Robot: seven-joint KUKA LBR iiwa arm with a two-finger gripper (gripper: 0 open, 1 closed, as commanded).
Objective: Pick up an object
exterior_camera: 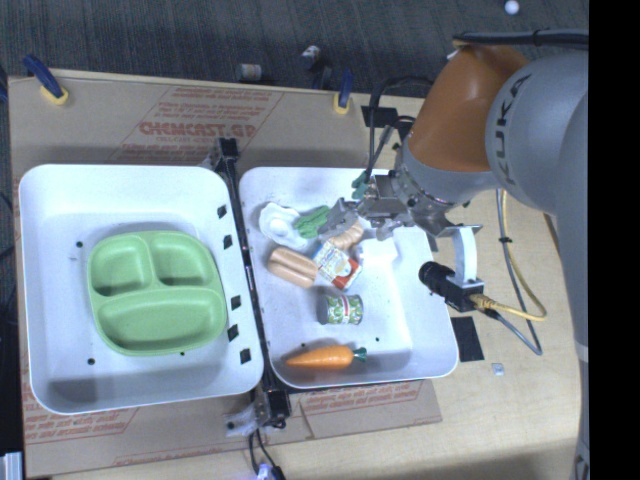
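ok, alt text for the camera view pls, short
A grey arm's gripper hangs low over the right bin, above toy food: carrot, hot dog, small can. The left bin holds a green divided tray.

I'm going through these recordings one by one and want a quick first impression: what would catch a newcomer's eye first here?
First, the big grey arm with its orange band reaching in from the right, its tool low over the right bin. Next, the green divided tray lying alone in the left bin. Then the small clutter in the right bin: an orange carrot near the front edge, a sausage-like piece and a small green can mid-bin.
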